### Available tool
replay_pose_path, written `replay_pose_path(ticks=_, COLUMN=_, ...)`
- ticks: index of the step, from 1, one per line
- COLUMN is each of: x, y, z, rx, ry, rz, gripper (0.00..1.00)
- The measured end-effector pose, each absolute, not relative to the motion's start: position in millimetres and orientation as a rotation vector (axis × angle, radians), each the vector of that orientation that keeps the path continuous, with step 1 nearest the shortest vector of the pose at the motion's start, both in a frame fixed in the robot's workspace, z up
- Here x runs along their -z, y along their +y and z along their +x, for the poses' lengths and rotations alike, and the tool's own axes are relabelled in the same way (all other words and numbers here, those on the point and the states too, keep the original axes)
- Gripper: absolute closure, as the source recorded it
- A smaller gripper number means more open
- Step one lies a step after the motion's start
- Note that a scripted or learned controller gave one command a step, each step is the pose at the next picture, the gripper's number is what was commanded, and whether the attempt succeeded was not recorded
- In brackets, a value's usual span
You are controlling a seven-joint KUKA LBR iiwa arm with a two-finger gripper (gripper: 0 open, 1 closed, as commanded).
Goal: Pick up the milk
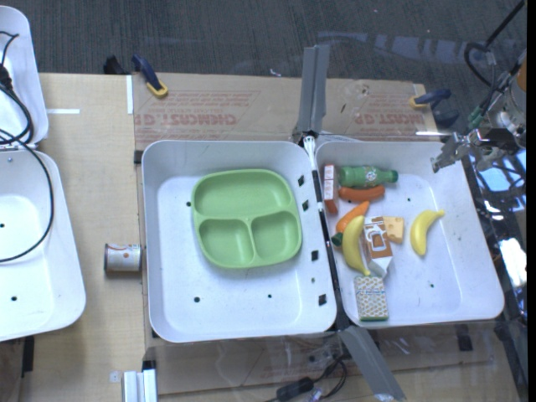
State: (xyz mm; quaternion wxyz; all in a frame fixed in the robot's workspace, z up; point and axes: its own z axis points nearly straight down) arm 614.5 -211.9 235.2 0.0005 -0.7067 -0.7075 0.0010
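Milk [377, 239]: lies in the right bin [469, 296], touching a banana [355, 243], crowding any grasp.
Gripper [456, 149]: over the bin's far corner; finger state impossible to tell.

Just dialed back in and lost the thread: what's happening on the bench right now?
The two-finger gripper sits at the far right edge of the right white bin, above its rim, and holds nothing. The small white milk carton with orange print lies untouched in the middle of that bin among two yellow bananas, an orange carrot and a green bottle. The left bin holds a green divided plate.
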Motion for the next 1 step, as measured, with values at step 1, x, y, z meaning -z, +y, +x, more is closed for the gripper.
replay_pose_path(ticks=1, x=-140.5, y=-133.5, z=592.9, rx=-0.004, ry=-2.092, rz=-2.341, gripper=0.00)
